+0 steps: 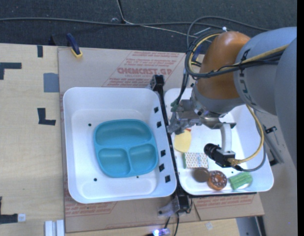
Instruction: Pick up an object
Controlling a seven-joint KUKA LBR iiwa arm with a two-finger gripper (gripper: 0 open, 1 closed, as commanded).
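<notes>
Cardboard covers the pale wooden surface (24, 146), and two white bins sit on it side by side. Nearest in the right bin (260, 178) lie a green piece (240, 181), a donut (217, 180), a brown lump (201, 174) and a patterned packet (196, 160), crowded along its front as likely picks, with a yellow piece (182, 142) just behind; the left bin (75, 132) holds a blue tray (125, 147). Farther back, the claw (177, 126) hangs low just above the yellow piece, seemingly lined up for it, but whether it is spread or closed, or holds anything, cannot be told.
</notes>
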